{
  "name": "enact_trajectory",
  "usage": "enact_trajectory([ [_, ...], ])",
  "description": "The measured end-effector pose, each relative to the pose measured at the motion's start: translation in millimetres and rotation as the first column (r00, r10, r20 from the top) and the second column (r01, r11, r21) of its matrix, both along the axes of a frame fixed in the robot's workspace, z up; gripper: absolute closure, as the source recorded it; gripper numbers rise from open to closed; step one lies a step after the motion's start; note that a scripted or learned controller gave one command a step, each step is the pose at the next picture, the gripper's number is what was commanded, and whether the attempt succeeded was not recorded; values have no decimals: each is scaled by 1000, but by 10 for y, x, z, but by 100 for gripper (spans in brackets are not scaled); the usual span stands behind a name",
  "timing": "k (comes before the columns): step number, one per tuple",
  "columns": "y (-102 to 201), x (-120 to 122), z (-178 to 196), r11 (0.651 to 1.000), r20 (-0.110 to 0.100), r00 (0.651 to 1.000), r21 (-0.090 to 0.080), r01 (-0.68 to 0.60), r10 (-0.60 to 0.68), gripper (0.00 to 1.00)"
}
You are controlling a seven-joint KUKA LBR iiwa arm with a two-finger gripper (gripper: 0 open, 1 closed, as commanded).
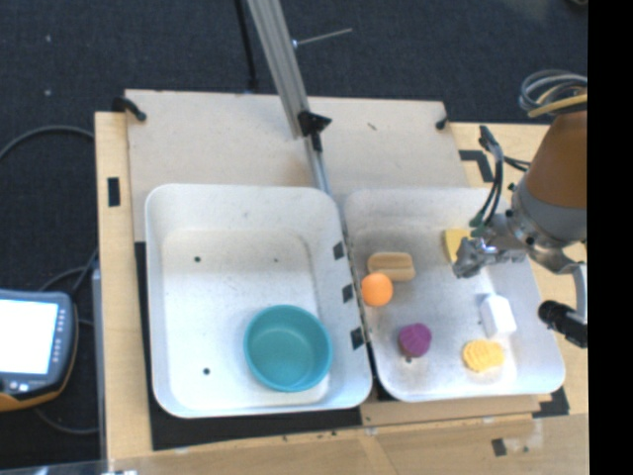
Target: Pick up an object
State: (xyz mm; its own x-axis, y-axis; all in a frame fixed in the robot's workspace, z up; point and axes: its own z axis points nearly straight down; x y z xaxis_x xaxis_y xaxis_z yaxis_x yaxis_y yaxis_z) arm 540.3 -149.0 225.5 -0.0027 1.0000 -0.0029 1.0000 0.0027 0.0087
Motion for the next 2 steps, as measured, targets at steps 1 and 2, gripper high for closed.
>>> enact_trajectory([
  [1,-61,90,599,1000,0,1000,0,0,0,100],
  [2,532,41,597,1000,-6,1000,3,-5,5,100],
])
